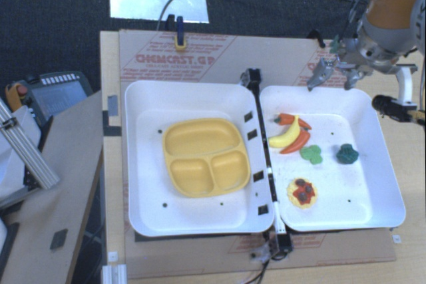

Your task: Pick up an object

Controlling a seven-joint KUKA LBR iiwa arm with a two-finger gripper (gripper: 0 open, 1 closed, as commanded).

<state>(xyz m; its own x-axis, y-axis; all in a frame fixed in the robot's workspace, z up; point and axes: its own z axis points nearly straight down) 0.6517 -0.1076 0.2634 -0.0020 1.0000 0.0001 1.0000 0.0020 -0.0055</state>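
From the camera view, the gripper [338, 75] is hanging with its fingers spread wide and holding nothing, above the far edge of the right bin [381, 163]. The toy foods are lying in that bin: a banana [285, 136] crossed over red peppers near the divider, a broccoli [347, 153] standing alone. I'd be going for the broccoli, since bare floor is surrounding it, well off the walls.
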